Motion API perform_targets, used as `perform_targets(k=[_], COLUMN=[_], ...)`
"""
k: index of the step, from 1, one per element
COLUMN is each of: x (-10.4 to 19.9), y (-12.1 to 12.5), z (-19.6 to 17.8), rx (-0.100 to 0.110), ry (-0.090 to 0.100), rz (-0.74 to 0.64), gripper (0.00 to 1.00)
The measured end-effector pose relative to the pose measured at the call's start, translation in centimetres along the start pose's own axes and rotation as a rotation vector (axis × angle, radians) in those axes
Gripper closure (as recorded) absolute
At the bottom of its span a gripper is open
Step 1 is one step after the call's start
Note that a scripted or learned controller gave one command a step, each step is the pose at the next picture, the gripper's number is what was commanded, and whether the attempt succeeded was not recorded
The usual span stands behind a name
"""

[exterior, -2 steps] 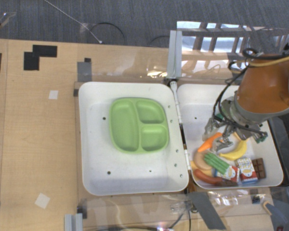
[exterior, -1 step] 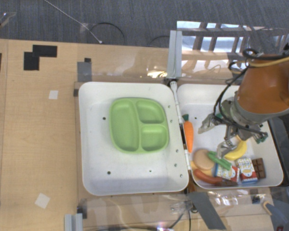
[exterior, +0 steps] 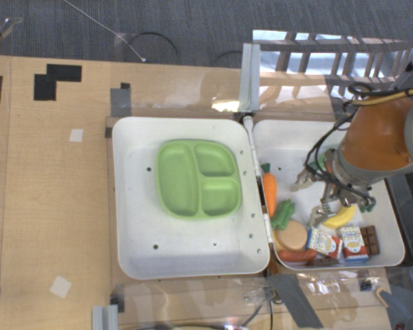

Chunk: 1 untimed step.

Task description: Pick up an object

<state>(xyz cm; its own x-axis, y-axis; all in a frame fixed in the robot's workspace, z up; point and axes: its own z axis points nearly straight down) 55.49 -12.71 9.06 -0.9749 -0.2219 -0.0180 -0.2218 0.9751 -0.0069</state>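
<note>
I had two bins side by side: left bin (exterior: 127, 205) w/ a divided plate (exterior: 196, 179) near its centre, right bin (exterior: 289, 139) holding the clutter. In the right bin, carrot (exterior: 269, 193) lay along the wall at 9 o'clock; pepper (exterior: 283, 214) just at its 5. Bun (exterior: 292, 237) sat at 6 of the pepper, sausage (exterior: 294, 256) in front of it. Two cartons (exterior: 339, 244) at 3 of the bun, chocolate (exterior: 372, 240) further at 3. Banana (exterior: 340, 216) lay at 12 of the cartons, under the gripper (exterior: 334, 199).
</note>
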Motion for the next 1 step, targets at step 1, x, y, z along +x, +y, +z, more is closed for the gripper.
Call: perform_targets(k=[1], x=[-2.24], y=[-8.84], z=[-1.83], rx=[0.000], ry=[0.006], rz=[-0.166], gripper=[0.00])
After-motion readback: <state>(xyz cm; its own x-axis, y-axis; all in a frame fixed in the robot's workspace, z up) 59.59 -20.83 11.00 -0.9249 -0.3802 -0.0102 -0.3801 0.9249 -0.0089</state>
